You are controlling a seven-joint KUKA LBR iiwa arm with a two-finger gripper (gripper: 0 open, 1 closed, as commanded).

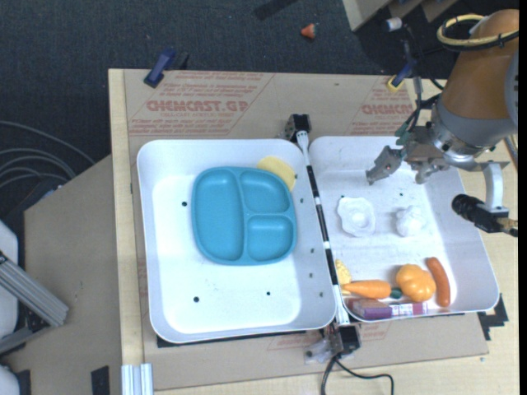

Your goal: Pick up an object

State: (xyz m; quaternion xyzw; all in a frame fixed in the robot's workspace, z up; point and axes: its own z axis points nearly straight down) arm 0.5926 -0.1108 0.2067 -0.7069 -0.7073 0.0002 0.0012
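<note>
My gripper (398,174) hangs over the back of the right bin (473,249), open, with nothing between its fingers. Below it on the bin floor lie two white objects, a rounder one (356,216) and a smaller lumpy one (406,220). Along the bin's front edge sit a carrot (366,288), an orange fruit-like piece (416,282), a red sausage (440,281), a small yellow piece (342,270) and a purple tube (387,309).
The left bin (165,245) holds a blue divided plate (244,215) with a yellow object (278,169) behind it. A black clip (298,125) sits at the back where the bins meet. The arm's grey and orange body (478,89) rises at the right.
</note>
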